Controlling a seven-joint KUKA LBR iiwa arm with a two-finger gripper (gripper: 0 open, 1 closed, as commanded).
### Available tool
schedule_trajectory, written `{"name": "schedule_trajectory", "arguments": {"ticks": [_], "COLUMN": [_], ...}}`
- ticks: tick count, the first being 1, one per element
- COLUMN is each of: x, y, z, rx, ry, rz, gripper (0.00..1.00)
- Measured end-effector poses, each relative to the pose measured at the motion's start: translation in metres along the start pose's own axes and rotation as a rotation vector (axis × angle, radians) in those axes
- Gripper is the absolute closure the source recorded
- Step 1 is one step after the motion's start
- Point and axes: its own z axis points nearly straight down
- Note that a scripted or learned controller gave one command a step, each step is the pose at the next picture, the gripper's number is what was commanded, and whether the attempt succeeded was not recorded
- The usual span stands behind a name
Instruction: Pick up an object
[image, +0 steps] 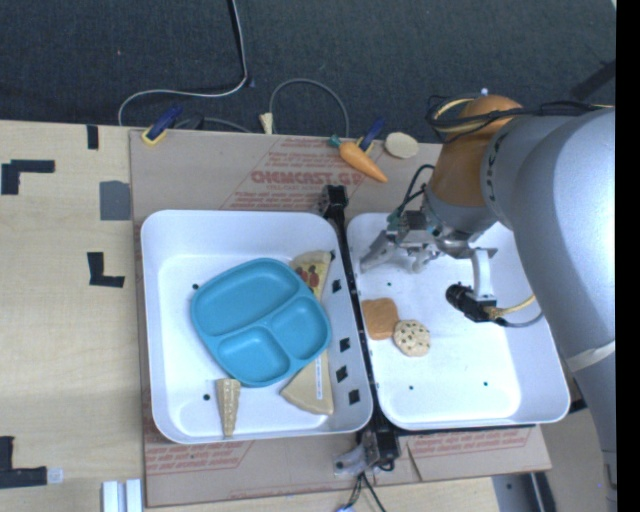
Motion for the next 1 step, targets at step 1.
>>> {"name": "schedule_trajectory", "arguments": {"ticks": [1], "x": [-0.0247], "y": [-0.0222], "z": [0.0102], "rx": [0.001], "ry": [0.001], "rz": [0.002], "gripper": [0.00]}}
